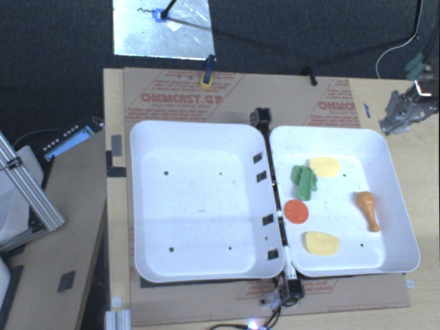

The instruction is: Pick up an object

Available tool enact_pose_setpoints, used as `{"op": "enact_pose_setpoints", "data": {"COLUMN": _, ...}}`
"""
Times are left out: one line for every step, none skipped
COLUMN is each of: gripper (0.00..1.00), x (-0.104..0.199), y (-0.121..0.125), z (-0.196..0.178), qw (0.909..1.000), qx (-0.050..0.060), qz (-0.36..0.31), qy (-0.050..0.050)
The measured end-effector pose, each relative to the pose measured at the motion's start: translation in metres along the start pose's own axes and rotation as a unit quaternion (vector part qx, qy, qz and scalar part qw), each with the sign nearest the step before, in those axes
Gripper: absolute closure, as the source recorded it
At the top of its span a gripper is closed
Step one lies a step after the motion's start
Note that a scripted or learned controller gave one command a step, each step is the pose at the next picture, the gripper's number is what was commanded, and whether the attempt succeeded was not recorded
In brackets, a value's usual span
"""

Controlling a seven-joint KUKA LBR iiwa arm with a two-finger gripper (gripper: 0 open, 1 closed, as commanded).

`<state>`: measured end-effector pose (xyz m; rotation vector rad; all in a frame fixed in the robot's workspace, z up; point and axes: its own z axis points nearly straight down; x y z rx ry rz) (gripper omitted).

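The gripper sits at the right edge of the frame, upper right, above and outside the right bin. Only its grey metal end is in view, pointing down and left, well apart from every object. Jaw state: cannot tell, too small and cluttered. Nothing is visibly held.

Two white bins lie side by side on a cardboard sheet with red print. The left bin takes the middle of the frame and shows only a few small dark dots on its floor. A row of black clips runs down the seam where the bins meet.

The right bin holds five objects. A green piece lies in its upper left part, slightly tilted. A yellow oval sits just to the right of it, touching or nearly touching. A red disc lies just below the green piece, near the seam. A second yellow piece lies flat in the lower middle of the bin. An orange drumstick-shaped object lies toward the right side, tilted, thick end up, apart from the rest.

Upper left of the frame: a shiny grey plate on the dark floor. A yellow and blue clamp sits at the cardboard's top edge. Left edge: a metal frame rail.
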<state>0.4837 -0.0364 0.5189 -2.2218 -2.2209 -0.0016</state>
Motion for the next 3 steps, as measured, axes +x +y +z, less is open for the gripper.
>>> {"op": "enact_pose_setpoints", "data": {"gripper": 1.0, "x": 0.003, "y": 0.003, "z": -0.017, "qw": 1.0, "qx": -0.002, "qz": -0.002, "qy": -0.001}}
{"op": "enact_pose_setpoints", "data": {"gripper": 1.0, "x": -0.037, "y": 0.059, "z": -0.016, "qw": 1.0, "qx": -0.002, "qz": 0.0, "qy": -0.001}}
{"op": "enact_pose_setpoints", "data": {"gripper": 1.0, "x": -0.057, "y": 0.002, "z": 0.01, "qw": 1.0, "qx": 0.0, "qz": 0.001, "qy": 0.0}}
